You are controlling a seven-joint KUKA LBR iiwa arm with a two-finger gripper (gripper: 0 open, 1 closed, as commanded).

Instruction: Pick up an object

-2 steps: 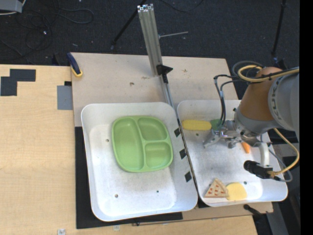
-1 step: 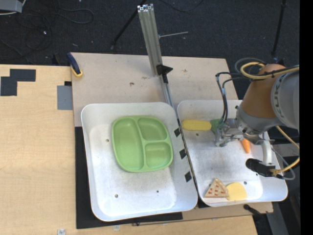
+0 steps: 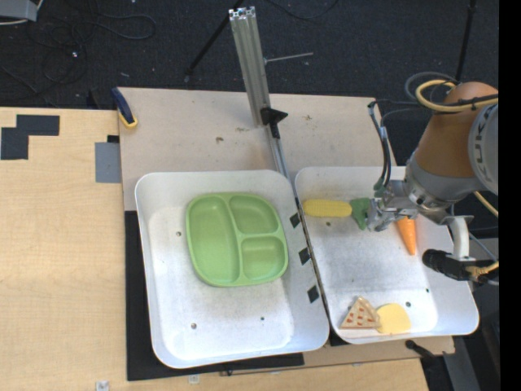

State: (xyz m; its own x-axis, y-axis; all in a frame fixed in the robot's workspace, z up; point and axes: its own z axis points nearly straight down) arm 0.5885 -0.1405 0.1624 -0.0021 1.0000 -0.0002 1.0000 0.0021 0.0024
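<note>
Yellow toy corn cob (image 3: pixel 327 209), green at its right end, lies crosswise near the top of the right bin (image 3: pixel 366 283), just right of the divide between the bins. Gripper (image 3: pixel 376 217) sits low at the cob's green end, centre-right of frame; arm enters from the right edge. Cannot tell whether it is open, closed, or has anything.

Other items in right bin: orange carrot (image 3: pixel 406 235) just right of the gripper; pizza slice (image 3: pixel 359 314) and yellow piece (image 3: pixel 393 318) touching each other at the lower edge. Left bin (image 3: pixel 163 300) holds a green divided plate (image 3: pixel 237 239), centre of frame.

Judgement on handling: cob looks like light, rigid moulded plastic, rounded and probably smooth, so likely to roll or squirt out if pinched off-centre. Best hold: across the narrow width, mid-length on the yellow body, not at the tapered green tip. Carrot tapers similarly; grasp the thick end. Nothing here appears fragile.
</note>
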